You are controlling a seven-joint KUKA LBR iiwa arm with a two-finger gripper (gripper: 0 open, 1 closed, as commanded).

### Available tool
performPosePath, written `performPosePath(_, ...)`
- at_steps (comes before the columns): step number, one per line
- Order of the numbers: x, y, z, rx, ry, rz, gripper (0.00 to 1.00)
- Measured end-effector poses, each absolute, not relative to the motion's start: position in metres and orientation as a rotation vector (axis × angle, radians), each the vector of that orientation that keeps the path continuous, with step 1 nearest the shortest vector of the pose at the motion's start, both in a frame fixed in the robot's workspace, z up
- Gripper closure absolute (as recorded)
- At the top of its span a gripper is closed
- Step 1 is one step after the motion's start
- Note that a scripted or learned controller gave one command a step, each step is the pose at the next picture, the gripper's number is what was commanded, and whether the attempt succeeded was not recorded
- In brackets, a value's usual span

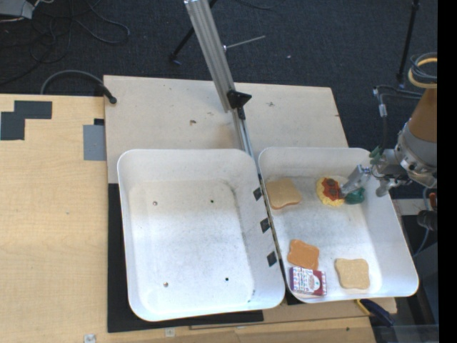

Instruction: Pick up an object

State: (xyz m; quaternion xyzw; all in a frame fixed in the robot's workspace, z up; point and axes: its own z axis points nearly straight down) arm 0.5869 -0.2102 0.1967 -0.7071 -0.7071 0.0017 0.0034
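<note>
Two white bins side by side: left bin (189, 234) well to the left of the pincer, right bin (389, 224) under it. Grey arm (421, 138) reaching in from the right. Pincer (355, 186) low over the far right part of the right bin, tips right at a yellow-and-red toy (330, 191) with a green bit; grip and opening impossible to judge. Left of the pincer, a tan bread slice (283, 193). Nearer the camera, below the pincer: an orange slice (303, 254), another tan slice (353, 273), a small red-and-white packet (308, 281).
</note>
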Motion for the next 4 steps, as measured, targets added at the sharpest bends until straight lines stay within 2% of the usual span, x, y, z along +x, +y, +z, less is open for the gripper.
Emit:
performPosePath(2, 0.579, -0.205, 0.097, -2.219, -2.213, 0.006, 0.0)
performPosePath(3, 0.58, -0.206, 0.11, -2.226, -2.211, 0.003, 1.0)
performPosePath(4, 0.579, -0.214, 0.156, -2.227, -2.218, -0.001, 1.0)
